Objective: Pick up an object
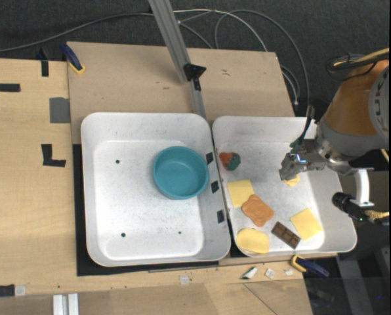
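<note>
Small yellow piece [292,182] on the floor of the right bin [261,136], toward the right side, about midway between far and near. Mostly hidden under the gripper [291,170], with just a bit peeking out. Can't tell whether touching or not.

Gripper down low in the right bin, right over that small yellow piece. Can't tell whether spread wide or pressed together, or whether pinching anything. Grey arm [353,110] with an orange band, reaching in from the right.

More things in the same bin:
- Red and green toy [230,161] near the left wall, well apart from the gripper.
- Yellow square [240,192] just nearer than that toy.
- Orange piece [257,210] touching the near right corner of the yellow square.
- Yellow oval [253,241] at the near edge, left side.
- Brown bar [286,234] lying at a slant, just right of the yellow oval.
- Second yellow block [306,223] just right of the brown bar, near the bin's near right corner.

Blue bowl [180,171] upright in the left bin [117,195], on its right side.

Both bins side by side on the wooden bench [25,176]. Grey metal pole [172,31] slanting down from the far side to where the bins meet. Thin cables [248,18] looping behind the bench on the far side.
</note>
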`<state>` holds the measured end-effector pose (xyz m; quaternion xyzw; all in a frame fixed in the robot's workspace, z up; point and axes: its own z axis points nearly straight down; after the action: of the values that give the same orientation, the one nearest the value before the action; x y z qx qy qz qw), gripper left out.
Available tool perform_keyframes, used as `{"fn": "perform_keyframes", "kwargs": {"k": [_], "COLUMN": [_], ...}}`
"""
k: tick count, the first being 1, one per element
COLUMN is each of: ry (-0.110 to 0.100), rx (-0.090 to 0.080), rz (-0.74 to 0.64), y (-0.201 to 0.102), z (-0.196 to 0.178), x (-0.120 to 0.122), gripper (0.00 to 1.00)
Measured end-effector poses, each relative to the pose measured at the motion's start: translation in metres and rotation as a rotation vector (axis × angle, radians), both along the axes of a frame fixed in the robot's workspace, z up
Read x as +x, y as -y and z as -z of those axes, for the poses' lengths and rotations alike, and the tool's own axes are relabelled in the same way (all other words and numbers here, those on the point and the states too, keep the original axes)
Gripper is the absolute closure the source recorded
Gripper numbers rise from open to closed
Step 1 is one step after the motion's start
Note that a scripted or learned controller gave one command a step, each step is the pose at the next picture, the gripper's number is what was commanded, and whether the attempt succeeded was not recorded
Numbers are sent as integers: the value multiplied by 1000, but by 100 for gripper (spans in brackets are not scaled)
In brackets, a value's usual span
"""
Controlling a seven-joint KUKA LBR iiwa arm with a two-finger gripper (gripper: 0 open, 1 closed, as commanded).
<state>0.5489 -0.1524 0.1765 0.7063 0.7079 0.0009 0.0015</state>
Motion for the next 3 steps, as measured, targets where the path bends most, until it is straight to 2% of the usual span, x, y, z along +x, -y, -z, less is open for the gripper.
{"fn": "perform_keyframes", "kwargs": {"k": [1, 2, 3], "ry": [1, 1, -5], "rx": [-1, -1, 2], "rz": [1, 0, -4], "y": [1, 1, -51], "z": [-54, -105, -105], "x": [-9, -8, -14], "gripper": [100, 100, 100]}}
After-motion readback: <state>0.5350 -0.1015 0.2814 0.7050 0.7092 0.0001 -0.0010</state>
